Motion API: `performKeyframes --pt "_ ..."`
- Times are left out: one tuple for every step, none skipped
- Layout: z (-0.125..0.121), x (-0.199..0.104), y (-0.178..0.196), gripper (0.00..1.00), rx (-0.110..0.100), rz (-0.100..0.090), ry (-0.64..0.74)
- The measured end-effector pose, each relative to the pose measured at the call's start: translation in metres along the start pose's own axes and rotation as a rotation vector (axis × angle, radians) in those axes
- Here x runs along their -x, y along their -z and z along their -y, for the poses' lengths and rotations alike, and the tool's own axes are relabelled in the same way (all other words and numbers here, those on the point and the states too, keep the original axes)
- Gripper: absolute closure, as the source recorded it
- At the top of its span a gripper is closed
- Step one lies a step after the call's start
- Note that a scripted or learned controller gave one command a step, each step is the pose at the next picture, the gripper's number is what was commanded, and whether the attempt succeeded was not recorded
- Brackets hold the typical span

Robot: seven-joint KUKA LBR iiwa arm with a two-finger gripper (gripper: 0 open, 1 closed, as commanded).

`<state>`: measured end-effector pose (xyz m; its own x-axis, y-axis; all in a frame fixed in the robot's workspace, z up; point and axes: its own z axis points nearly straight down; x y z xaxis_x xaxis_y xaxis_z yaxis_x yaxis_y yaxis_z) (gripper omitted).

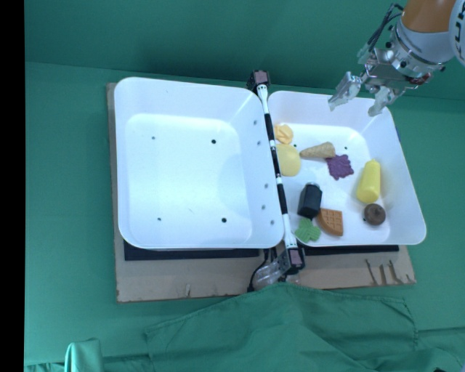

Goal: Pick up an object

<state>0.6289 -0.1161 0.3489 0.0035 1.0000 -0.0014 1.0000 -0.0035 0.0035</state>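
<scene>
The pincer (361, 93) hangs spread wide and holding nothing, above the far rim of the shallow white plastic bin on the right (407, 182). Below it and nearer the camera lies the likeliest target, a yellow banana-shaped plastic cylinder (368, 182), its long axis running roughly away from the camera. A purple ridged leaf-shaped piece (339, 166) sits just beside it.

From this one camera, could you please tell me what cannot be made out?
- Arm: cut off by the top right edge above the orange band.
- Small brown round object: too small to identify.
- Metal piece below the bins: partly under the green cloth.
- Purple piece: too small to identify.
</scene>
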Motion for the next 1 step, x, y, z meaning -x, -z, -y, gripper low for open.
performKeyframes --pt "0.0711 0.0083 -0.0754 0.00 -0.011 -0.001 -0.004"
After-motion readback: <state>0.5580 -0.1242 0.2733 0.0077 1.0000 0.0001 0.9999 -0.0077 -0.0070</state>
